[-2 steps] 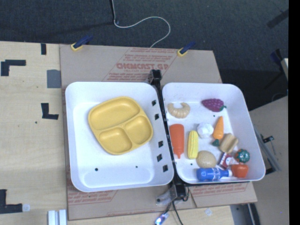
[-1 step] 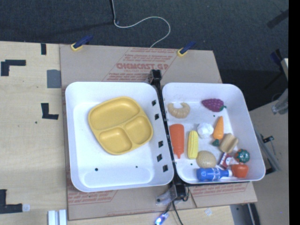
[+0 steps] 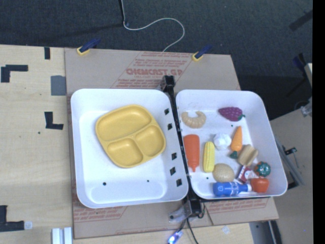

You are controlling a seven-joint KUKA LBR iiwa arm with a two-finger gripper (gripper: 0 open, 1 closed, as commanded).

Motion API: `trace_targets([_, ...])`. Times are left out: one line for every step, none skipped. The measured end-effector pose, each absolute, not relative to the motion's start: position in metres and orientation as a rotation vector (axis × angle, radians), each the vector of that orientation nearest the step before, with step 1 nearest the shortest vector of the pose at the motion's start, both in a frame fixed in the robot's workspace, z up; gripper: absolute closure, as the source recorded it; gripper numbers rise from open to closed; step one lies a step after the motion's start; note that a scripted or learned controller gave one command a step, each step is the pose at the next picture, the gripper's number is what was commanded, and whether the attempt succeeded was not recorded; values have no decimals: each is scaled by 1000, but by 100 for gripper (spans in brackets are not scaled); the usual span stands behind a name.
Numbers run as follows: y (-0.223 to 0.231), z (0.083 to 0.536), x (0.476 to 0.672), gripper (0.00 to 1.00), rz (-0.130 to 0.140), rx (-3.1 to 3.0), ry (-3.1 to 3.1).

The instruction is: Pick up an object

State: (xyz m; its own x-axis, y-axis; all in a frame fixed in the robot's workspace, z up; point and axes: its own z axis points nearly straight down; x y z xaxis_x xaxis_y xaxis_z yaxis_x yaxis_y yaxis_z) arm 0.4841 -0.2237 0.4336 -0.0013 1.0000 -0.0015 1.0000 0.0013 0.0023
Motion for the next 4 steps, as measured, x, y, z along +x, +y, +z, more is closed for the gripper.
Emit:
trace_targets([-224,447,484,100,1,2219,2221])
trace_targets([-224,473,484,100,1,2218,2221])
trace_targets([-223,404,483,100,-6,2226,2226])
trace_targets([-224,401,484,100,-3,2221,2222])
